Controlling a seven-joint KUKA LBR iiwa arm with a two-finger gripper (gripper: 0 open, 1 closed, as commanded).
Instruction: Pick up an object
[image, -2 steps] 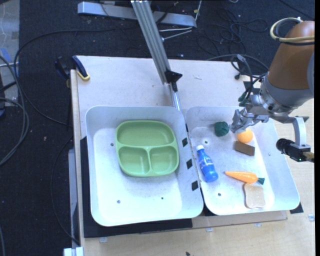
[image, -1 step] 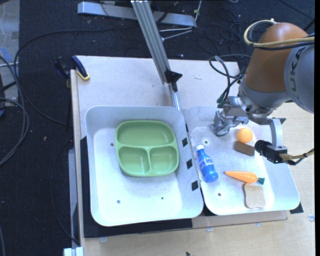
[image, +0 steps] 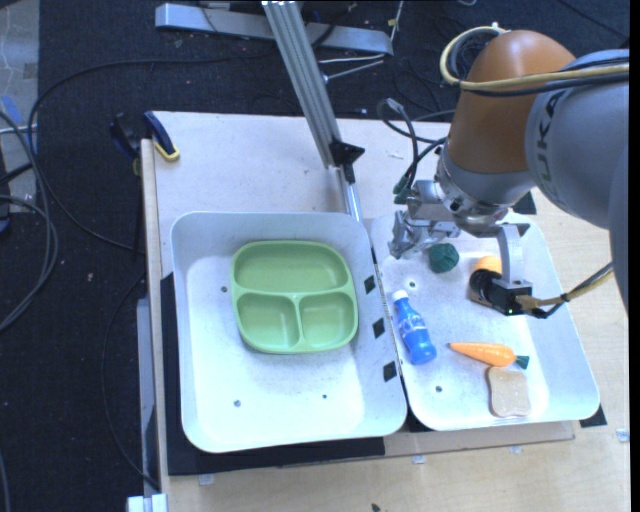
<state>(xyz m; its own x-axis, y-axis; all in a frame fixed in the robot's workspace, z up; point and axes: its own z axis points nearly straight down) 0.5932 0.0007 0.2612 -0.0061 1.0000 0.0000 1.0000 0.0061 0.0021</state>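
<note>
Rounded dark-green object (image: 443, 258), perhaps touching tool (image: 412, 240)

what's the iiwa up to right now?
The gripper is low at the far end of the right bin, next to a dark green ball, with nothing visibly held. A blue bottle, toy carrot and bread slice lie loose there. The left bin holds a green divided plate.

The grey arm (image: 570, 140) reaches in from the right, its orange band (image: 510, 70) above the wrist, and the gripper (image: 412, 238) hangs low over the far left corner of the right bin (image: 560, 400).
</note>
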